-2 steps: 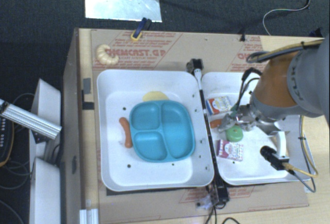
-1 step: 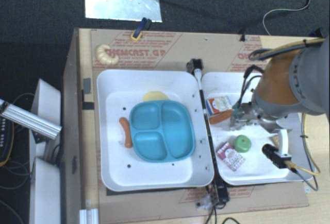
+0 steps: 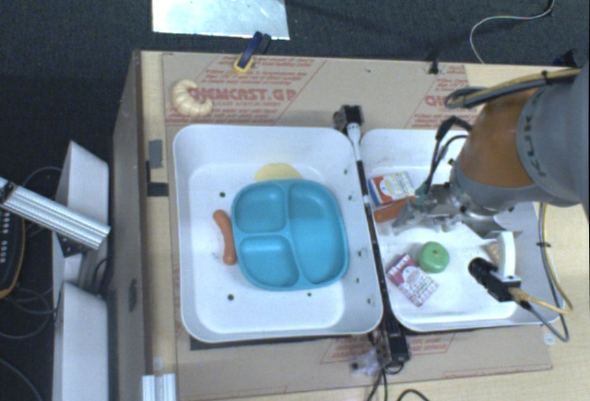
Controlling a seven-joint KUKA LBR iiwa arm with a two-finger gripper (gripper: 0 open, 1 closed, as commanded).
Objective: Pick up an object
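In the camera view, the arm [image 3: 516,146] reached in from the right over the right bin [image 3: 456,302]. Its gripper [image 3: 412,213] sat low inside that bin, close to the bin's left wall. Whether the gripper was spread or pressed together could not be told.

A small red and white carton [image 3: 392,187] lay just to the far left of the gripper; whether the two touched could not be told. On the near side of the gripper lay a green ball [image 3: 433,256], with a red and white packet [image 3: 412,277] just beside it on the near left.

In the left bin [image 3: 207,298] a blue divided plate [image 3: 288,235] filled the middle. An orange sausage [image 3: 226,236] lay just beside its left edge, and a yellow disc [image 3: 277,172] showed at its far edge.
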